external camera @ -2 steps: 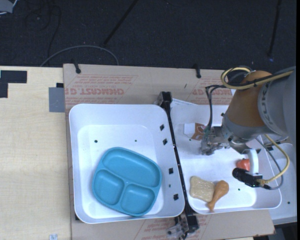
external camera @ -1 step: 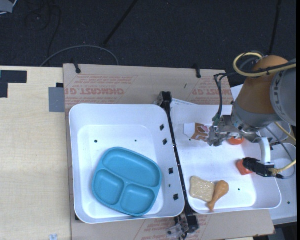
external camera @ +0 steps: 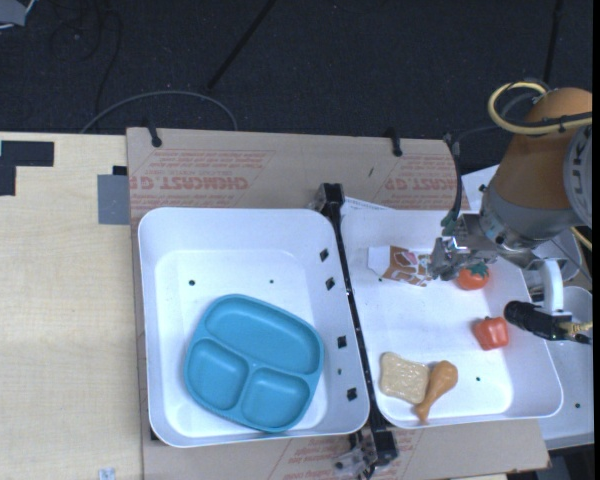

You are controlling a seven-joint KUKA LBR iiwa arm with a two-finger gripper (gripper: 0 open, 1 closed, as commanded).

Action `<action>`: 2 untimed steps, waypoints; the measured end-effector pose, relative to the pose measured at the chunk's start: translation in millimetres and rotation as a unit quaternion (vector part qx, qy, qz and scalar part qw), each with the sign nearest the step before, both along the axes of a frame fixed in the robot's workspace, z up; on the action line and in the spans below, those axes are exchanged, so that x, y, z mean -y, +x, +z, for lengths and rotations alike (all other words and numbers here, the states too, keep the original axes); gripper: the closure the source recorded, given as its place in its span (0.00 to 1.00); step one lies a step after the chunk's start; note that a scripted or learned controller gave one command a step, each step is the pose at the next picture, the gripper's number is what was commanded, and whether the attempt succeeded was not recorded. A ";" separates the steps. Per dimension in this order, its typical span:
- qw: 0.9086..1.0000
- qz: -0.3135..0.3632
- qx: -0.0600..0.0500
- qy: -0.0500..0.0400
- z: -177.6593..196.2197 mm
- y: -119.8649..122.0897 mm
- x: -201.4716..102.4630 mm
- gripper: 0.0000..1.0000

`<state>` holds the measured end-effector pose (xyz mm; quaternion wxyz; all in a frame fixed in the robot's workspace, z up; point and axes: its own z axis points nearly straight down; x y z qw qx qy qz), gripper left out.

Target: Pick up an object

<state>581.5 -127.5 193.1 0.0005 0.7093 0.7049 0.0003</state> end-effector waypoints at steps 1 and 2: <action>1.000 0.003 0.000 0.000 42.7 2.5 3.3 1.00; 1.000 0.005 -0.002 0.001 31.6 9.3 -47.7 1.00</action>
